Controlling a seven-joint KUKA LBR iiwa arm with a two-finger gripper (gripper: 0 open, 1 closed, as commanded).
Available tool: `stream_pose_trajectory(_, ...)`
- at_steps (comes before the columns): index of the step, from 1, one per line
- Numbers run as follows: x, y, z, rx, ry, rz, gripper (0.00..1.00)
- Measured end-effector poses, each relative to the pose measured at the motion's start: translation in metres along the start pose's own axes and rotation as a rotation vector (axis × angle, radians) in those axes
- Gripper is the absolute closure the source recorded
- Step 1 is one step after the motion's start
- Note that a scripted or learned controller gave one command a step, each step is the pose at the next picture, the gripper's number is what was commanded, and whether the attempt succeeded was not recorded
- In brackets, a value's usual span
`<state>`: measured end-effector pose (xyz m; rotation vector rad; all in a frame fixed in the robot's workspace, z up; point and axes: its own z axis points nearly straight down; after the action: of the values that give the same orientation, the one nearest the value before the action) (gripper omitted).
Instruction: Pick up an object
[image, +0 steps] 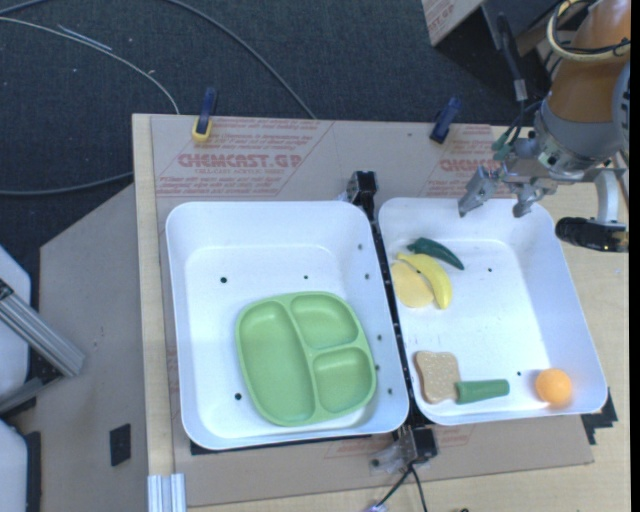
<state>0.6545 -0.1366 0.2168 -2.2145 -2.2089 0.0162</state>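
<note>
Right bin (560, 300) centre open; banana (428, 280), bread (436, 374), orange (553, 386) crowd edges

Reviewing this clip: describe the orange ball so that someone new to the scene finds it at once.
Start at the right-hand white bin, the one without the green divided plate. Go to its near right corner: the small round orange ball sits there alone, right of the green cylinder and tan bread slice. It is the bin's only orange, spherical item.

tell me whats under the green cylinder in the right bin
One end of the green cylinder lies over the edge of the slice of bread; the rest sits on the right bin floor. The bread part beneath it is covered.
</note>
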Motion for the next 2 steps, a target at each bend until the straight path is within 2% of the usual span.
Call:
stream_pose_trajectory(1, 0.000, 0.003, -0.010, -0.015, -0.002, -0.003, 0.00)
stream_pose_trajectory(2, 0.001, 0.000, 0.054, -0.010, -0.001, -0.002, 0.00)
